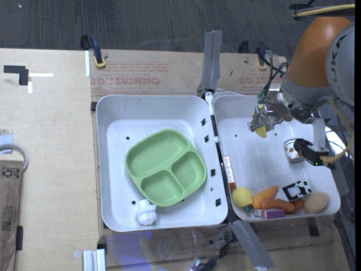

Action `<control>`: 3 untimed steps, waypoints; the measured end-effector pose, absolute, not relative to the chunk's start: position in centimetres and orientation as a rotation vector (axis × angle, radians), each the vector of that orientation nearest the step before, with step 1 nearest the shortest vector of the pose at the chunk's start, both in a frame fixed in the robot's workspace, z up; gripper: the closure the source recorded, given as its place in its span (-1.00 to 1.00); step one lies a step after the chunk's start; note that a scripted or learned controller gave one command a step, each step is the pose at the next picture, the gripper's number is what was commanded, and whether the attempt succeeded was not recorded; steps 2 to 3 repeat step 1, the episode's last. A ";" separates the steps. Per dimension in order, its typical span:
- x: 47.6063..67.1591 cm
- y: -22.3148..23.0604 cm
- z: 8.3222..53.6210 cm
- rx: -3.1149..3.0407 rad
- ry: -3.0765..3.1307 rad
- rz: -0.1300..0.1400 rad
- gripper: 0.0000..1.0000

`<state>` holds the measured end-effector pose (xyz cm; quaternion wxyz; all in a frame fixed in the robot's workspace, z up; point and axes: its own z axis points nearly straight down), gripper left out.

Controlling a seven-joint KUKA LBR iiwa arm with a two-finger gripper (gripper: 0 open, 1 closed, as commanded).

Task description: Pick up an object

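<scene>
So from my overhead feed, the grey arm with the orange band comes in from the right and hangs over the upper part of the right shallow white bin. The two-finger gripper is pointing down over the bin floor, and there's a small yellow thing right at the fingertips. It looks pinched between the fingers, so I'd say they're closed on it, though it's tiny on my screen and I can't make out what the thing actually is.

The rest of the stuff in that bin sits along the near edge: a round yellow lemon-like fruit, an orange carrot-shaped piece, a pinkish flat block just below it, a small black-and-white patterned item, and a tan egg-shaped object in the corner. A small round silvery piece with an orange spot lies further up, near the arm's black fittings.

The left white bin has a light green three-compartment plastic tray lying tilted in the middle, with a small crumpled white lump touching its near corner.
</scene>
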<state>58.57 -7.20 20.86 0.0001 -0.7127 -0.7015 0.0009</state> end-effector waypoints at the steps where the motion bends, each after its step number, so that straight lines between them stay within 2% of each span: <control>1: 57.9 -0.1 24.7 -1.998 -2.425 0.002 1.00; 3: 57.9 -0.1 24.7 -1.998 -2.425 0.002 1.00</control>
